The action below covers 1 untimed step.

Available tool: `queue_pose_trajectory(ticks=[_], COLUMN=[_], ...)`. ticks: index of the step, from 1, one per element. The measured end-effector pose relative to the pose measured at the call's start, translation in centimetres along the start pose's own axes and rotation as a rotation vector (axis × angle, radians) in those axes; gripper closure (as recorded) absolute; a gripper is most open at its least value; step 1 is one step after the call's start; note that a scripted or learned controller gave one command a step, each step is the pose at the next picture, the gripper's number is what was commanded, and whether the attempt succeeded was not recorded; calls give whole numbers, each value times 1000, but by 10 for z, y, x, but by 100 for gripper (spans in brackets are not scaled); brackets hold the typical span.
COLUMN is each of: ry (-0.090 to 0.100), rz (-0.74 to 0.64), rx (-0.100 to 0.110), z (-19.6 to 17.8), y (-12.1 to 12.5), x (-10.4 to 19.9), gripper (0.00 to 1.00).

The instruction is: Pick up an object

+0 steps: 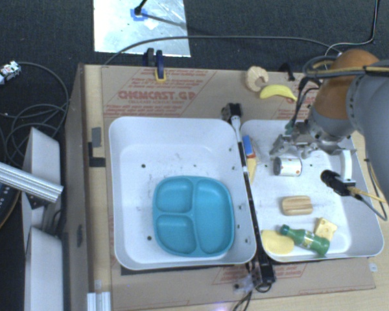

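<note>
Approach step, I judge: tool (292, 146) hangs low in the bin (360, 222), open or closed I cannot tell, small white can (288, 168) on its side just beneath it; next move needs a straight descent astride the can.

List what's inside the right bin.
In the right bin: white cylinder by the end effector, tan block, green bottle, yellow disc, yellow wedge, and a pen along the left wall. The arm covers the far right corner.
</note>
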<state>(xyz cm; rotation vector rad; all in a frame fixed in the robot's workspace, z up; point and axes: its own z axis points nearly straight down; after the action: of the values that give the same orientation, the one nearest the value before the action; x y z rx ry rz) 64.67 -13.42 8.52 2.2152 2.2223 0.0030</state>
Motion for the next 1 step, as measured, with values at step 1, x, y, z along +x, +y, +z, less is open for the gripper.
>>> queue_pose_trajectory(ticks=[1], ry=[-1], rz=[-3], rx=[-2], z=[-11], y=[1], x=[0], gripper=[100])
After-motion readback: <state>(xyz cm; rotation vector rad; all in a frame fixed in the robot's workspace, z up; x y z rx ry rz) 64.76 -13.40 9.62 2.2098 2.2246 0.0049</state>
